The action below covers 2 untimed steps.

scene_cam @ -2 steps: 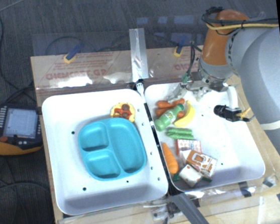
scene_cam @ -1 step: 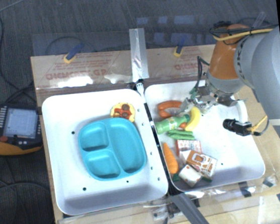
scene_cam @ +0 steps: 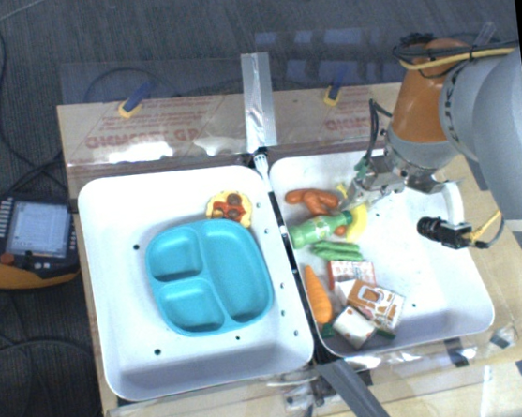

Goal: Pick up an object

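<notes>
We see end effector (scene_cam: 369, 183) low over right bin (scene_cam: 443, 308) beside banana (scene_cam: 356, 219); grip state we cannot tell; nothing lifted yet.

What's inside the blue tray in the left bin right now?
The blue tray has three compartments, and all three look bare. A small yellow and red toy sits just beyond its far rim, on the bin floor, not inside. Whatever lies under the tray is covered.

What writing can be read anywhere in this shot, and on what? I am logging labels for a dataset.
Red print on the clear sheet behind the bins: mirrored and blurred, unreadable.
Screen of the handheld pendant left of the bench: too small to read.
Small brown and white carton in the right bin: printing blurred, unreadable.
No legible text.
</notes>
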Each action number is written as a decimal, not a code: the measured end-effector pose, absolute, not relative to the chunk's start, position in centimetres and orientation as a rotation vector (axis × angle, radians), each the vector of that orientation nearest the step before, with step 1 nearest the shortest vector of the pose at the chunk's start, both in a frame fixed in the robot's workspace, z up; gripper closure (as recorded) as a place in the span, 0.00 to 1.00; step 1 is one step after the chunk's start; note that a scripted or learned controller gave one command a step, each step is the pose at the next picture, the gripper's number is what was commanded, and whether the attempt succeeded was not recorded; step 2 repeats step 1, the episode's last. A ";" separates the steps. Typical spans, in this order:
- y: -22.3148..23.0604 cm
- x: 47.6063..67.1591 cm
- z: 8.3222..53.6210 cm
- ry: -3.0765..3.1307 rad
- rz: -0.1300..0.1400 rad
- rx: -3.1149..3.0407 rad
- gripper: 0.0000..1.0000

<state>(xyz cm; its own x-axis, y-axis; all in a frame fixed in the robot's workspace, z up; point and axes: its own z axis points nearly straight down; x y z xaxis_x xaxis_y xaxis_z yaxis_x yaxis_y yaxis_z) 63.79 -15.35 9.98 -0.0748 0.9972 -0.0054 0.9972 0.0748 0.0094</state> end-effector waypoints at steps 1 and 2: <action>-15.6 64.1 19.2 2.158 -0.004 2.283 1.00; -15.6 64.1 19.2 2.158 -0.004 2.283 1.00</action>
